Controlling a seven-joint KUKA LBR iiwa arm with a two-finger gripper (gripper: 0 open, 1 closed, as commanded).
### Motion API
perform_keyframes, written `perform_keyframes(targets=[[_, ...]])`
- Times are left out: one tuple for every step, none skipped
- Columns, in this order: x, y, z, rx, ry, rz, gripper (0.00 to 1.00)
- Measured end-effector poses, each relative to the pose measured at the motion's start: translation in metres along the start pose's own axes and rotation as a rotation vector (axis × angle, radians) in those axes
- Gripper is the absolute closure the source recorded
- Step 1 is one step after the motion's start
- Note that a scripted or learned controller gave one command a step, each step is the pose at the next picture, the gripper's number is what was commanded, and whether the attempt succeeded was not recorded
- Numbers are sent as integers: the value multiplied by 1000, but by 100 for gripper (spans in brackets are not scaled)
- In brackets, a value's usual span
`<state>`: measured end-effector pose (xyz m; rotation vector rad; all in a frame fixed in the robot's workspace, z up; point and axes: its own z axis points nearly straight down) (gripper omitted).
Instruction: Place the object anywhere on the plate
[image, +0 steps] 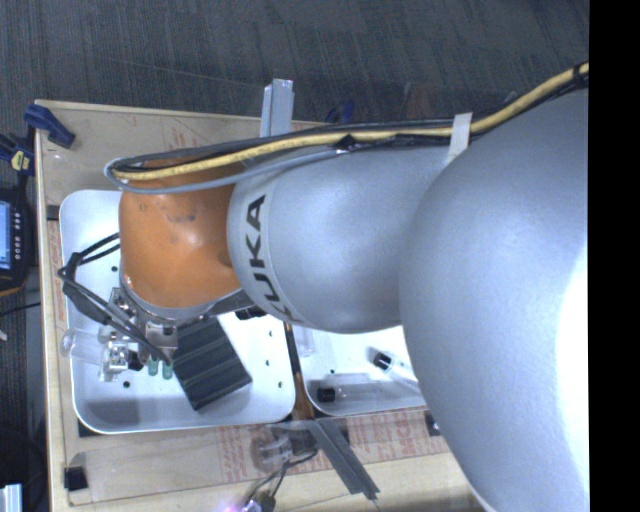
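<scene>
My arm reaches in from the right and covers most of both bins. Its orange band hangs over the left bin. Below the band, my gripper points down and left over the left bin's floor, with a black ribbed block beside it. Nothing can be made out in the gripper. In the visible strip of the right bin lie a small white and black object and a small dark piece. The arm hides whatever else the bins hold.
The two bins stand on a wooden bench, with a yellow and black cable bundle running along the arm. A metal bracket sits at the bench's front edge and a blue clamp at its far left corner.
</scene>
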<state>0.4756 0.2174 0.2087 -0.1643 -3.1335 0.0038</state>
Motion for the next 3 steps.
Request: perform_keyframes(targets=[[-13,-10,106,9,-23,-262,100],[-19,-88,96,-1,-3,-510,100],[-20,-9,117,-3,-5,-141,100]])
